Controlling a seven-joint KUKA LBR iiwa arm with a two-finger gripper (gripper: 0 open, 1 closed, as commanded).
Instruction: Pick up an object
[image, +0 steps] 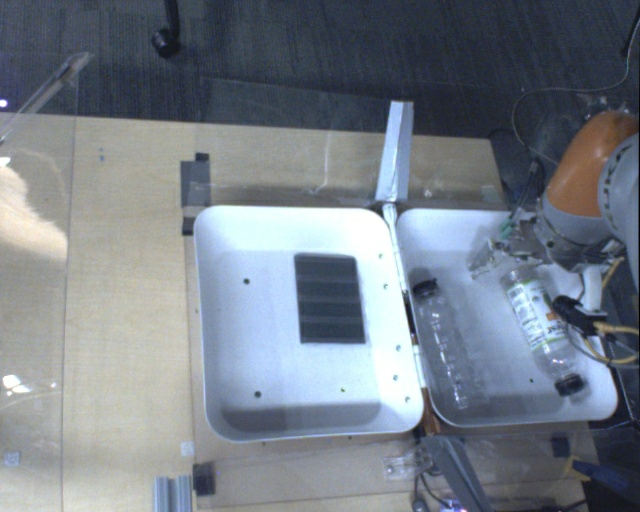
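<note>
the grey arm's jaws (508, 243) hang over the far end of the right white bin (590, 405), and i cannot tell their state. two clear plastic bottles with black caps lie in that bin: one (443, 340) along its left side, one labelled (538, 322) just below the jaws. a dark ribbed rectangular block (329, 298) lies in the left white bin (225, 330).

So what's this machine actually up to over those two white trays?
A grey and orange robot arm reaches in from the right over the right-hand bin, trying to pick something up. That bin holds two clear plastic bottles with black caps: one bottle lies near the bin's left wall, the other bottle lies just under the gripper. Whether anything is grasped is not clear. The left-hand bin holds a dark ribbed rectangular block.
</note>
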